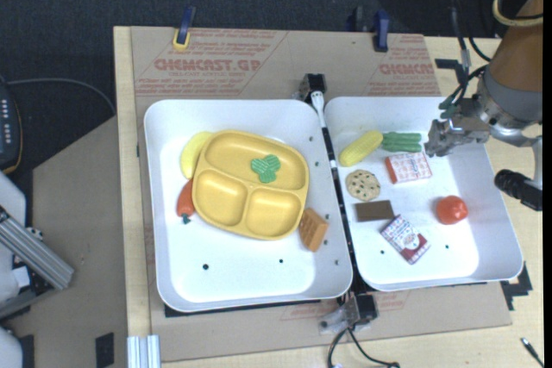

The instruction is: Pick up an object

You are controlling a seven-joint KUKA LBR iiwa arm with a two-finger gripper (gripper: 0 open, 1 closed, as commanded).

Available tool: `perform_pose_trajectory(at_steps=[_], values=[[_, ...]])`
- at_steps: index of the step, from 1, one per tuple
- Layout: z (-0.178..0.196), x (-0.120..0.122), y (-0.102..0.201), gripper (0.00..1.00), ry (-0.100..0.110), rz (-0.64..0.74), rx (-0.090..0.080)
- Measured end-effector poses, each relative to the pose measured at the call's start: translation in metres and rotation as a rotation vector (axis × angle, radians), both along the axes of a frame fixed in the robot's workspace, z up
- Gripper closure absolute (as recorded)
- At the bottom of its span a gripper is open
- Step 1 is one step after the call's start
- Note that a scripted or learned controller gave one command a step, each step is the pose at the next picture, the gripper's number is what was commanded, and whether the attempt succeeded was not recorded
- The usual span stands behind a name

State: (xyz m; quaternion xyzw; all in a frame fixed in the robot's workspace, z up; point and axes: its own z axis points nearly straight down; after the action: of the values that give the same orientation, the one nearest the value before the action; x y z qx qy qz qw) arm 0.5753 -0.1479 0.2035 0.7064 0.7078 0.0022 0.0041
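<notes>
the pincer point(442, 140) hangs over the right bin point(483, 267), just right of the green bean pod point(401, 140); can't tell if it's wide or narrow from here. best bet is dropping straight onto that pod, clear of the red-and-white packet point(409, 167) below it. the desk board point(259, 56) reads "chemcast gp"; packet print is too small.

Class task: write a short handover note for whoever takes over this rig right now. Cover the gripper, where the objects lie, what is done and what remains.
Gripper: above the right white bin's upper part, beside the green toy bean pod; nothing visibly held.
Right bin: yellow toy corn cob, chocolate-chip cookie, red tomato, two red-and-white packets.
Left white bin: yellow divided plate holding a green leafy piece.
Done: nothing lifted. Left: grasp one object.
</notes>
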Motion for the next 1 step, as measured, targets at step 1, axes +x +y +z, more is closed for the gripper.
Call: perform_pose_trajectory(at_steps=[1], values=[[0.0232,0.0012,0.0000,1.00,0.003,-0.001,0.001]])
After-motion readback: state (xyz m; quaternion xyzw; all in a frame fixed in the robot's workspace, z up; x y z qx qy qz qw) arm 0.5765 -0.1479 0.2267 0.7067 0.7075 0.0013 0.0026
